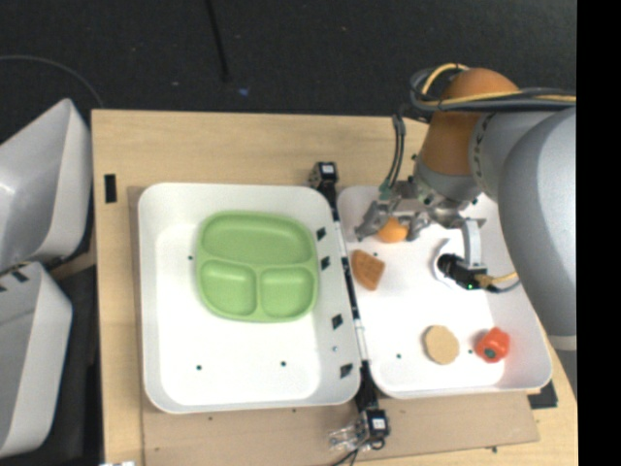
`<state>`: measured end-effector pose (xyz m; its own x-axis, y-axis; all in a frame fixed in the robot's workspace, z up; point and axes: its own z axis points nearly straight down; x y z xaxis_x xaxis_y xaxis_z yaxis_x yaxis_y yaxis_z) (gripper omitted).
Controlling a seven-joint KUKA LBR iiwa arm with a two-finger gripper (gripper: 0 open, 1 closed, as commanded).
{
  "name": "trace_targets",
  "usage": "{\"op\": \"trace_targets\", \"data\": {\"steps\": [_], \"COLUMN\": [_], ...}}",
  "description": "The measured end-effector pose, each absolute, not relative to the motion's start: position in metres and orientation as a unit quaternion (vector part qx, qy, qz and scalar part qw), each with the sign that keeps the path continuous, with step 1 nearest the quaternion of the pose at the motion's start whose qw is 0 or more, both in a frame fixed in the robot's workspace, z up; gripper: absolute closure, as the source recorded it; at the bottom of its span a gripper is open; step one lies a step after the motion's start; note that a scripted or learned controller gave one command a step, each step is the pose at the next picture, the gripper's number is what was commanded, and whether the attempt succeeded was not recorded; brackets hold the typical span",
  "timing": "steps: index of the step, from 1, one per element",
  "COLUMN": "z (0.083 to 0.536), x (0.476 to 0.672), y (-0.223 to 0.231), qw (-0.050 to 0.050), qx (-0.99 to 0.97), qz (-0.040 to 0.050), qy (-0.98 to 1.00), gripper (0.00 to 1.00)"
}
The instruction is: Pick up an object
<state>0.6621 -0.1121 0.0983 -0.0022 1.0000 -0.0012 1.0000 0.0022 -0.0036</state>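
Orange-yellow lump (393, 230) sits in right bin (408, 382), far corner nr divider, between splayed fingers of tool (392, 221); tool open, not gripping yet. Risk: lump is small and rounded, may squirt out on closing. Brown wedge (367, 269) just beside, could get nudged.

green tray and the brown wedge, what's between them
In the camera view, the two bins' adjoining rims lie between the green tray and brown wedge.
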Motion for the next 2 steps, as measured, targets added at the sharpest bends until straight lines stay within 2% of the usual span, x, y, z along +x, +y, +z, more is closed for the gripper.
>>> {"op": "trace_targets", "data": {"steps": [1,2], "z": [0.113,0.159], "x": [0.664,0.666], "y": [-0.113,-0.119], "qw": [-0.002,-0.003], "qx": [-0.707,-0.707], "qz": [-0.0007,-0.0014], "qy": [-0.708,-0.707], "gripper": [1.0,1.0]}}
